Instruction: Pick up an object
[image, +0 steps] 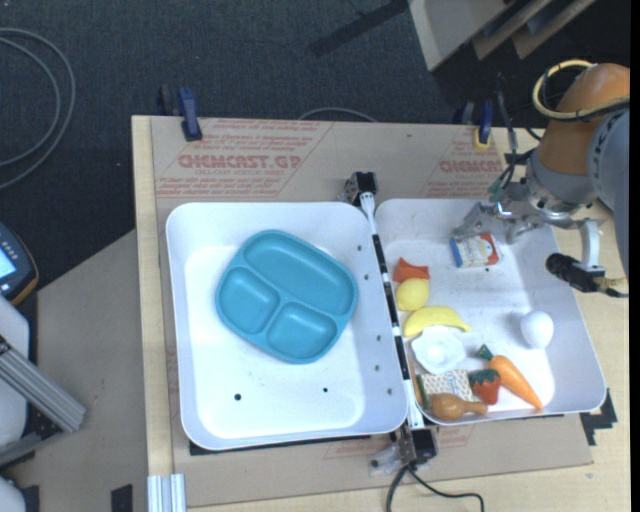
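Tabletop: cardboard-covered, bearing two white bins.
Left bin: one blue divided plate.
Right bin: toy carrot, banana, lemon, white egg, all lying loose along the near and left side.
Small carton: far part of right bin, directly under the pincer.
Pincer: low over the carton; whether it grips cannot be told.
Progress: nothing visibly lifted; pickup judged not yet done.

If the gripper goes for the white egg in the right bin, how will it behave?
The white egg looks smooth and rounded, so it will probably roll if nudged and may slip from a pinch. It lies apart from the carrot on open bin floor, so nothing nearby would stop it. Likely a light toy.
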